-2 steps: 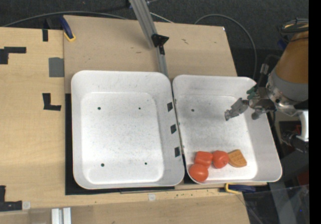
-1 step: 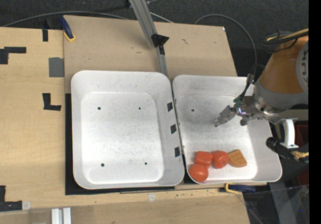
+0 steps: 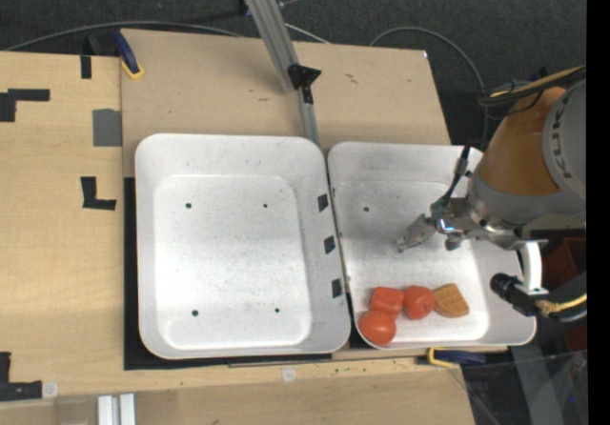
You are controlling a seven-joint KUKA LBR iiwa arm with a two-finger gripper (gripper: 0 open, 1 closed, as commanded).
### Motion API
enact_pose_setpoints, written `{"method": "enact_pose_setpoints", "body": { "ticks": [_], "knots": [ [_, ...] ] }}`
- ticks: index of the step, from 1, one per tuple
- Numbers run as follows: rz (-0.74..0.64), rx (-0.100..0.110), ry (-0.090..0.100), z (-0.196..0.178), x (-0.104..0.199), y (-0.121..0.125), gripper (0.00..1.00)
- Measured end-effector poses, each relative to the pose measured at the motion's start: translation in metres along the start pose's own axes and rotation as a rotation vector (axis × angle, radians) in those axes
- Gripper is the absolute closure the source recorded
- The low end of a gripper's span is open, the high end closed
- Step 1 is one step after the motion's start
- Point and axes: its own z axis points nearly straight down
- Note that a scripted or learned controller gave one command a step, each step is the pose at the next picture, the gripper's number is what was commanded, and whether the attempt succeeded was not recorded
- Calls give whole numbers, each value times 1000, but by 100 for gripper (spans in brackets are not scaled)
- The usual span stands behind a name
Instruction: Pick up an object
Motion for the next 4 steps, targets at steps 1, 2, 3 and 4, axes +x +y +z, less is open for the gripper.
{"method": "enact_pose_setpoints", "body": {
  "ticks": [1,2,3,4],
  "knots": [
    [-1,-4,0,-12,0,1,100],
    [0,-10,-2,-58,-2,-6,100],
    [0,-13,-3,-119,-9,-5,100],
    [-1,-10,-2,-151,-8,-4,100]
  ]
}}
